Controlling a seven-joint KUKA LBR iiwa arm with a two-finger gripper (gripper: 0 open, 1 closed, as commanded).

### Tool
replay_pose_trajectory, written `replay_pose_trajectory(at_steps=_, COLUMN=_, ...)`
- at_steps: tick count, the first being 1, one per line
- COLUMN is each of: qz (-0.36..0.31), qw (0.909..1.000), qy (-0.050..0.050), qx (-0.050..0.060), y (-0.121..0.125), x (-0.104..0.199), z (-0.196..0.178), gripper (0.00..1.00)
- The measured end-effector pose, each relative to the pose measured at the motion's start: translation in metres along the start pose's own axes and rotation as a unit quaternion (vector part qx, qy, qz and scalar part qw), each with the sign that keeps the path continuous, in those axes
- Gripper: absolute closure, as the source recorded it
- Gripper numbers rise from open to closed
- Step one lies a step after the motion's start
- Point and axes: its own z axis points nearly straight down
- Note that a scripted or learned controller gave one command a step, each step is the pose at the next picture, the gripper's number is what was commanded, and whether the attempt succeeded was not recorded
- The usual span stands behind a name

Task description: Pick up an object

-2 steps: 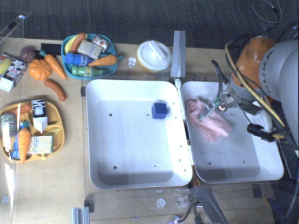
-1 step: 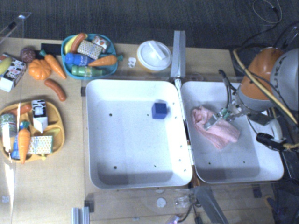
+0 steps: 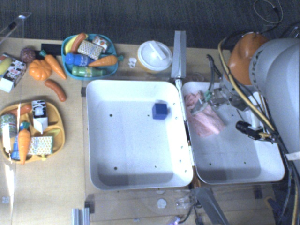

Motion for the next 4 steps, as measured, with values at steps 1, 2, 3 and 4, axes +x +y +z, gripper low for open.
replay_pose_trajectory(at_steps=1, qz=-0.040, qw=0.9992, qy=0.000, qx=0.001, y=-0.071, x=-0.023, z=-0.001, gripper=0.00)
replay_pose_trajectory(at_steps=2, qz=-0.075, qw=0.9972, qy=-0.001, qx=0.000, y=-0.048, x=0.007, z=-0.001, gripper=0.00)
replay_pose_trajectory(at_steps=3, qz=-0.005, qw=1.0000, qy=0.001, qx=0.002, y=0.000, x=-0.014, z=0.001, gripper=0.00)
replay_pose_trajectory(at_steps=4, qz=-0.011, qw=0.9999, qy=0.000, qx=0.002, y=-0.071, x=-0.029, z=-0.001, gripper=0.00)
